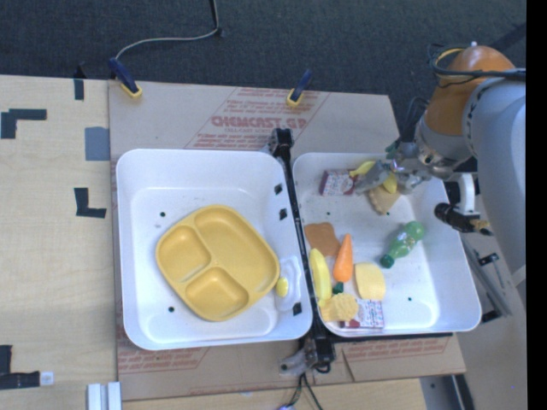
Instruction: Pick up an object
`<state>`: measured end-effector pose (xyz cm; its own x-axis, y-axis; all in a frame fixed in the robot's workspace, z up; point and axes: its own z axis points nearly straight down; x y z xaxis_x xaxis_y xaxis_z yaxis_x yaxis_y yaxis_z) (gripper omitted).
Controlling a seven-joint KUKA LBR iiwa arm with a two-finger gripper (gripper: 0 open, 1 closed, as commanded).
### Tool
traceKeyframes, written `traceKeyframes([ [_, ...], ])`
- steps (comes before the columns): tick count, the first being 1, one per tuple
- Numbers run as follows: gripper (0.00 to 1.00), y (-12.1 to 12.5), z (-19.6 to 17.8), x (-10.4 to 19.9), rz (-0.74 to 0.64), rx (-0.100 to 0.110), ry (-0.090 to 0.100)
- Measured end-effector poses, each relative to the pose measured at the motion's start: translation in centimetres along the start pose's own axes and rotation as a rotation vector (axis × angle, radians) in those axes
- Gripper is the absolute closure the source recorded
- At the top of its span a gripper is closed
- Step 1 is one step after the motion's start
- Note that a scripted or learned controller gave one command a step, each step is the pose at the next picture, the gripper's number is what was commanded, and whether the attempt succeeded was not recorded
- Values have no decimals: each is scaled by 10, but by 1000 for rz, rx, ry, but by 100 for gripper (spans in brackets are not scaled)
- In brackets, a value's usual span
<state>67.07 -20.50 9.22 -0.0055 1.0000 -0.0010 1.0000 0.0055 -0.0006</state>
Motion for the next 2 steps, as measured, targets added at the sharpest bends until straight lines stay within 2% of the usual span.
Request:
traceKeyframes([
  [1, 0, 0, -2, 30, 3, -6, -12],
  [2, 0, 0, -2, 33, 4, -7, -15],
])
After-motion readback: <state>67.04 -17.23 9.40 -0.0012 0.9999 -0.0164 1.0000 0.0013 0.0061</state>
